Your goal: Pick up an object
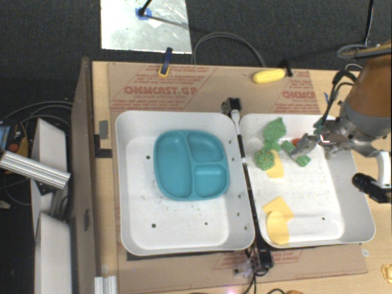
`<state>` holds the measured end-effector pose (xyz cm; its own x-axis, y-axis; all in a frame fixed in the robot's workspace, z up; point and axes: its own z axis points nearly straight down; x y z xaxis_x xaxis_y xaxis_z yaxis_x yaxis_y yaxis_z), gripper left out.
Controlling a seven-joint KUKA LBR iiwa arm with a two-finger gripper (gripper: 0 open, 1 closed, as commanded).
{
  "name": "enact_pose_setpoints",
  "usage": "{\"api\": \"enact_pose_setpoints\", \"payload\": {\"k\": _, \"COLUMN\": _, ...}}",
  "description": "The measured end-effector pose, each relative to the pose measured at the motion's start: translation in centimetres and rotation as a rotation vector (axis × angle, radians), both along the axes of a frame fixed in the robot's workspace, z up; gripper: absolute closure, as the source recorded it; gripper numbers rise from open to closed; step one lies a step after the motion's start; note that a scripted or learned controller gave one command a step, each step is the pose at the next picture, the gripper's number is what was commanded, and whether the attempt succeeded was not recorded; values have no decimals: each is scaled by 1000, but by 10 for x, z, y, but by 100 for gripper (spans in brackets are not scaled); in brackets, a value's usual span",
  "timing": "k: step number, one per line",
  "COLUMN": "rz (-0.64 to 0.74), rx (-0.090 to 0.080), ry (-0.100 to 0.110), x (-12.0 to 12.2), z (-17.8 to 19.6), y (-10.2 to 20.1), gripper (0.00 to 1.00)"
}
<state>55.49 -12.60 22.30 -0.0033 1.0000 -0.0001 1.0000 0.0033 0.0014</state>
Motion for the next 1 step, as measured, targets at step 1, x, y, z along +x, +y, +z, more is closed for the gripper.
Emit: {"api": "enact_pose_setpoints", "payload": {"k": 1, "rz": 3, "rx": -3, "ry": -6, "x": 57, "z": -143, "y": -15, "gripper": 0}}
